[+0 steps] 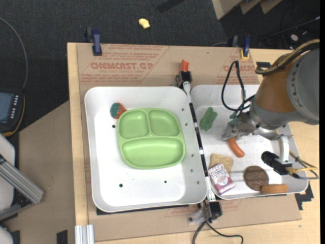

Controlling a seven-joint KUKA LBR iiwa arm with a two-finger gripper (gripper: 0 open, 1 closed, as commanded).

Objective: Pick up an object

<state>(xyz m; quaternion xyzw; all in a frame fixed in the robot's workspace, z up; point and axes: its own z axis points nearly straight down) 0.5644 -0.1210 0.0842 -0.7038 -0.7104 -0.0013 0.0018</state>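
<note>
Hand (pixel 234 131) is low in the right bin (pixel 216 96), right over the orange sausage (pixel 235 147), likely lining up a grab; can't tell its state from here. Right bin: one green piece (pixel 208 119), cracker (pixel 221 161), pink packet (pixel 220 178), brown disc (pixel 255 176). Left bin (pixel 101 151): one green tray (pixel 150 138).

- "CHEMCAST GP" in red print on the brown board (pixel 127 65), upper left above the bins; repeated at upper right, partly hidden
</note>
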